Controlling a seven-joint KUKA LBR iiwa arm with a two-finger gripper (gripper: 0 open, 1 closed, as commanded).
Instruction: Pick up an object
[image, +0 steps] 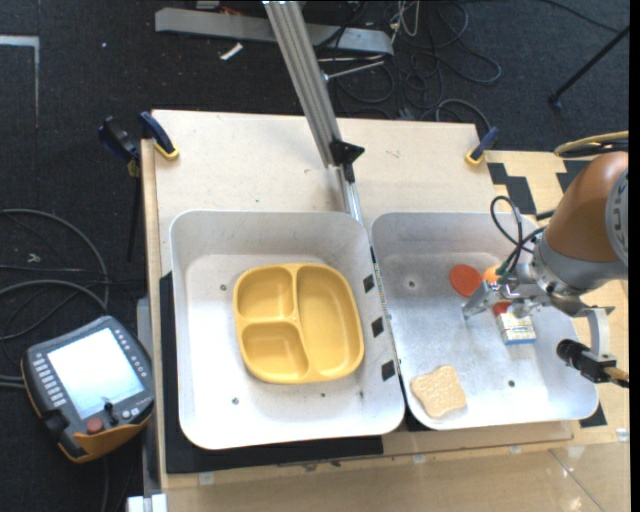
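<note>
Camera view: the gripper (503, 306) hangs low over the right bin (560, 405), near its far right side, where three candidates for lifting lie. An orange-red disc (464, 279) sits just beside the gripper toward the bin's middle, a small white-and-blue item (517, 329) lies directly under it, and a tan cracker-like piece (439, 391) rests near the front left corner, well apart. Whether the fingers are spread or clenched I cannot tell; the wrist hides them. The arm seems lowered for a grasp. In the left bin (200, 250) a yellow divided plate (298, 322) sits centred, untouched.
</note>
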